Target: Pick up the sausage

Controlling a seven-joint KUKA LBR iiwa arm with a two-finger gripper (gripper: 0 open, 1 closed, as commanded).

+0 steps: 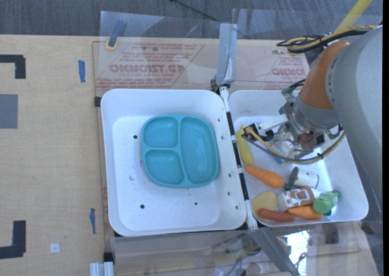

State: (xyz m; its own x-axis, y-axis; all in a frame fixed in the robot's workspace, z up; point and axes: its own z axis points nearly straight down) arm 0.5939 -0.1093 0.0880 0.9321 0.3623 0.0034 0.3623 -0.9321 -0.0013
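Worktop (pixel 48 165): pale wood, carrying two shallow white bins side by side. Arm (pixel 358 86): grey with an orange band, reaching in from the right above the right bin (pixel 355 193). Left bin (pixel 121 208): well to the left of the hand, holding a teal divided plate (pixel 180 150). Hand (pixel 290 142): low over the upper middle of the right bin, wrapped in cables; whether it is wide or narrow cannot be told, and nothing is seen held in it. Carrot (pixel 265 175): orange, lying just below and left of the hand. Yellow piece (pixel 245 149): along the bin's left wall, left of the hand. Sausage (pixel 277 215): reddish, at the bin's near edge, well below the hand, touching a pale round item (pixel 265 200) and a second orange piece (pixel 304 212). Risk, as judged: the sausage sits packed among neighbours against the wall, so a descent could close on the carrot-coloured piece instead, or nudge the sausage aside and come away with nothing.
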